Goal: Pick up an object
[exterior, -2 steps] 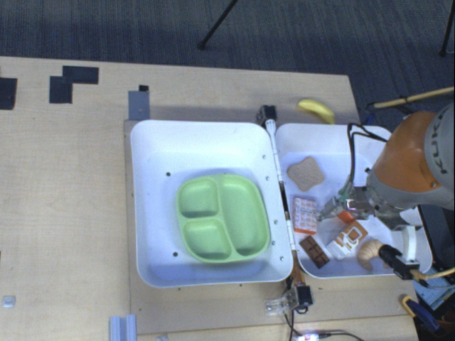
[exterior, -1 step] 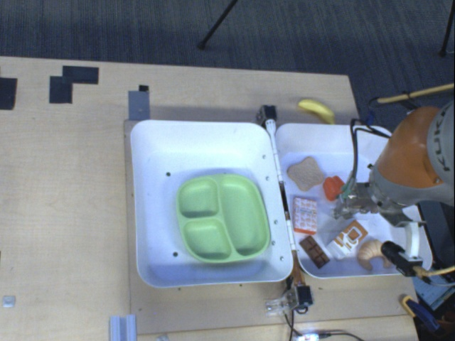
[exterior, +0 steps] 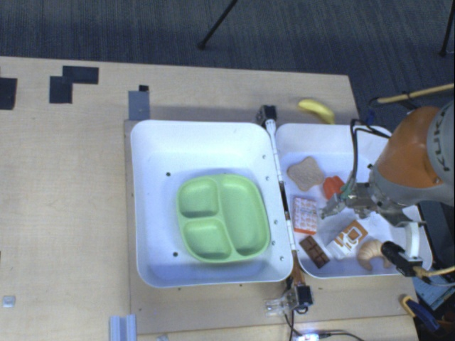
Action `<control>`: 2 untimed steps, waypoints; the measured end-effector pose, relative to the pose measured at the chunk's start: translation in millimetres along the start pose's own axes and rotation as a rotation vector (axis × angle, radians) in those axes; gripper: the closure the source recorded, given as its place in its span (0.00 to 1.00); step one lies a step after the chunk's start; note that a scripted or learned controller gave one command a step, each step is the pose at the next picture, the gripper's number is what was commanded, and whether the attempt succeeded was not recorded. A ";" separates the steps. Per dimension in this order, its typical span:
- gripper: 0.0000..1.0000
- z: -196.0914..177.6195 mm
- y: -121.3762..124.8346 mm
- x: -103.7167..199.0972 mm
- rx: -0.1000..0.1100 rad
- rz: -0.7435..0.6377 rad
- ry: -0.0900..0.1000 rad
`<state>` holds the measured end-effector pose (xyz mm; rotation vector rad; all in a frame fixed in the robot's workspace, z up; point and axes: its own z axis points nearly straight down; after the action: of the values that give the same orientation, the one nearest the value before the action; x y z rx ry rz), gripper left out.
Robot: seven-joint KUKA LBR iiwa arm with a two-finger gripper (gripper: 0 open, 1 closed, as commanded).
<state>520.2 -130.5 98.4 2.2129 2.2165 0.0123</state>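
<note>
The right bin (exterior: 320, 137) holds several small items: a tan bread-shaped piece (exterior: 306, 172), a red-orange object (exterior: 333, 187), a red-and-white packet (exterior: 304, 214), a brown chocolate bar (exterior: 313, 251), a white-and-orange box (exterior: 349, 238) and a tan croissant-like piece (exterior: 370, 253). My gripper (exterior: 340, 202) hangs over the middle of this bin, between the red-orange object and the white-and-orange box. It looks open, and nothing shows between its fingers. The arm's orange band (exterior: 412, 151) covers the bin's right side.
The left bin (exterior: 149, 190) holds a green divided plate (exterior: 224, 217). A yellow banana (exterior: 316, 109) lies on the bench just behind the right bin. Cables run along the bench's front edge (exterior: 291, 300).
</note>
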 end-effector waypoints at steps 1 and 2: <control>1.00 -10.6 1.6 0.5 -0.003 -0.001 0.000; 0.00 -10.5 1.5 0.5 -0.003 -0.001 0.000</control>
<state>521.6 -129.9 108.9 2.2104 2.2165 0.0158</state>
